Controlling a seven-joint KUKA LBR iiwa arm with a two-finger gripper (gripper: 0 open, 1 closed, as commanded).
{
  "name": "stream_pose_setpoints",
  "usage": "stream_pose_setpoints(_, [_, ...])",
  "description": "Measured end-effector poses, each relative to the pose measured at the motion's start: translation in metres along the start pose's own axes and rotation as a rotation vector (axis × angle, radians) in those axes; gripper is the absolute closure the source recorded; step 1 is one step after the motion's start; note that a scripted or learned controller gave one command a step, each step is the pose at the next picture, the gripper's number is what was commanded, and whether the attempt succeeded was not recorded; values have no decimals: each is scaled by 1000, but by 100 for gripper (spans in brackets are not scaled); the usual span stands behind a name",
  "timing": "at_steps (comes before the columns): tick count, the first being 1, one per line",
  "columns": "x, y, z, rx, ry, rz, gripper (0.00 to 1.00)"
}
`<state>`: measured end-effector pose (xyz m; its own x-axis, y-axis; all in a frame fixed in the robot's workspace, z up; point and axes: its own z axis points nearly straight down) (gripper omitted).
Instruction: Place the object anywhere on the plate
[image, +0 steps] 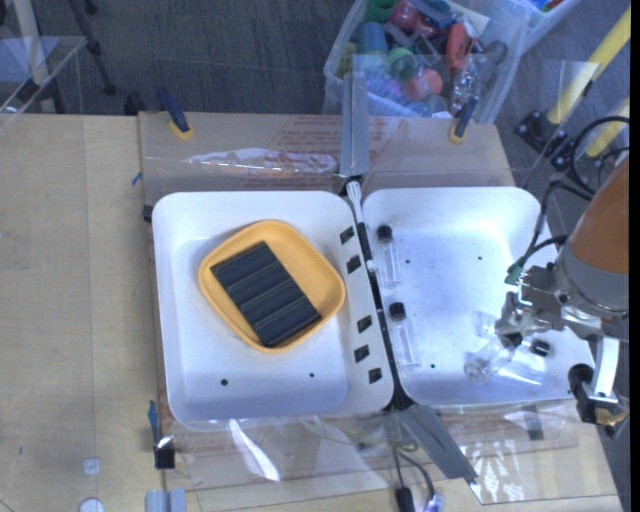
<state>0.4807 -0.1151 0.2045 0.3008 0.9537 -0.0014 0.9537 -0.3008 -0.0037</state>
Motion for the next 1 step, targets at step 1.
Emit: stream_pose_setpoints(1, [0, 0, 0, 0, 0, 0, 0])
